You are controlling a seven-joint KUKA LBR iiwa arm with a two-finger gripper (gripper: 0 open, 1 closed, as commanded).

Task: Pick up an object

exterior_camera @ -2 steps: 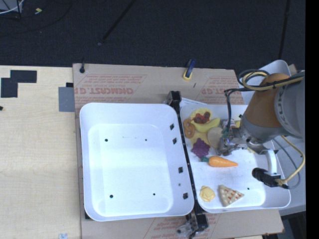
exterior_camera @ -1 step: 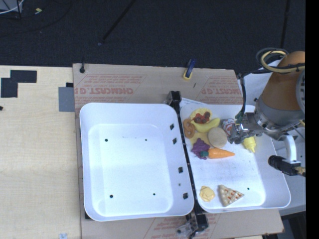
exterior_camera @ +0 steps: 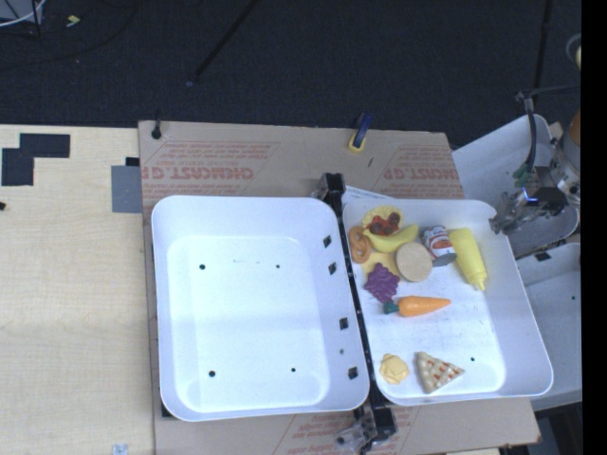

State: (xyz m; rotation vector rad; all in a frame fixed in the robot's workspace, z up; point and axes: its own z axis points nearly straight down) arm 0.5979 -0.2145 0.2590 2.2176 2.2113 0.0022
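The right bin (exterior_camera: 517, 349) holds several toy foods. A banana (exterior_camera: 395, 239) and red berries (exterior_camera: 384, 223) lie at its far left, beside an orange pretzel (exterior_camera: 359, 245). A tan disc (exterior_camera: 413, 262), a small can (exterior_camera: 436, 243) and a yellow bottle (exterior_camera: 469, 257) sit in a row. Purple grapes (exterior_camera: 381, 282) and a carrot (exterior_camera: 420, 304) lie mid-bin. A pizza slice (exterior_camera: 437, 371) and a yellow lump (exterior_camera: 394, 369) rest near the front. My gripper (exterior_camera: 517, 212) hangs over the bin's far right rim, apart from every object.
The left bin (exterior_camera: 166, 254) stands beside the right one, with a black clip strip (exterior_camera: 346, 292) between them. Both rest on a cardboard sheet (exterior_camera: 237, 159). A blue and yellow clamp (exterior_camera: 359, 132) sits at the sheet's back edge.
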